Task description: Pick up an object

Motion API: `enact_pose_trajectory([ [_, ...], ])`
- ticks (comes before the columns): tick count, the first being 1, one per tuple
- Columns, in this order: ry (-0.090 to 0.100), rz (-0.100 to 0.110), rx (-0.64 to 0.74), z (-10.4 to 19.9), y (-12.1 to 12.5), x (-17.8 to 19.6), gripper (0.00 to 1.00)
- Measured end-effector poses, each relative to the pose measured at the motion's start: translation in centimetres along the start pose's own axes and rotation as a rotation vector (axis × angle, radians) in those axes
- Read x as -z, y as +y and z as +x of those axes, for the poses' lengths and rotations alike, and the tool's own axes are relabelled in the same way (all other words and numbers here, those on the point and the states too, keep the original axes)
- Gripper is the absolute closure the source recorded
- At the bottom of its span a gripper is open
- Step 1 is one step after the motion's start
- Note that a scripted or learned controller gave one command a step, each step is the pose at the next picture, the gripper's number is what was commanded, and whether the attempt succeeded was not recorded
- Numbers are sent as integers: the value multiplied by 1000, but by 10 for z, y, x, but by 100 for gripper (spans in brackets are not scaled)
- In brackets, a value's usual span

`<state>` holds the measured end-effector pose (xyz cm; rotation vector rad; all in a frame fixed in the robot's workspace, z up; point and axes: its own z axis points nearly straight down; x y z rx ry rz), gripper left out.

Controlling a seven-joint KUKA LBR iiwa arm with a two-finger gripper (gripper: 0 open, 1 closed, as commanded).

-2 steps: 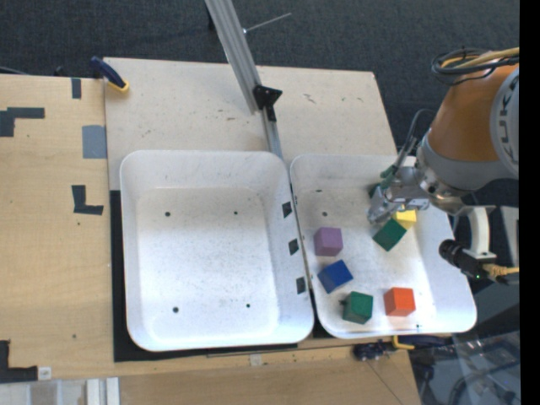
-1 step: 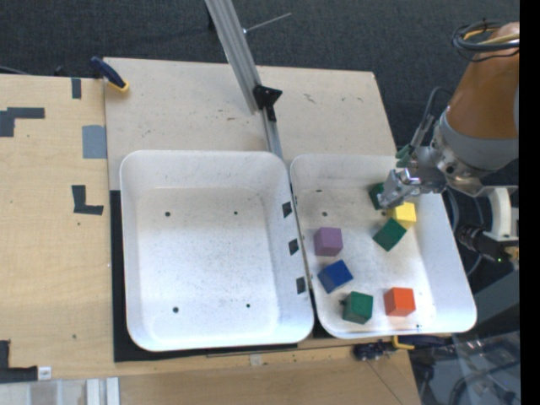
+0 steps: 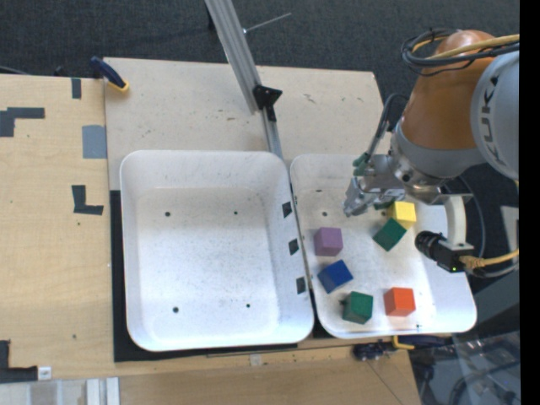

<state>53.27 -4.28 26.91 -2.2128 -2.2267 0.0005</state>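
The right bin (image 3: 439, 315) holds several blocks: a purple one (image 3: 328, 241), a blue one (image 3: 336, 275), a dark green one (image 3: 358, 306), an orange one (image 3: 400, 301), a green one (image 3: 390, 234) and a yellow one (image 3: 405, 213). My gripper (image 3: 358, 202) hangs over the upper part of this bin, just left of the yellow and green blocks and above the purple one. No block shows between its tips. The arm's grey and orange body covers the bin's upper right corner.
The left bin (image 3: 135, 175) sits beside the right one, sharing a middle rim. A slanted metal rail (image 3: 240, 53) runs from the top down to the bins' junction. A blue and yellow clamp (image 3: 110, 74) lies at the bench's far left.
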Motion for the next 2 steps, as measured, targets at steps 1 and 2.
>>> enact_pose_trajectory([
  [1, 0, 3, 0, 53, 6, -22, 100],
  [2, -1, 2, 0, 103, 11, -40, 100],
])
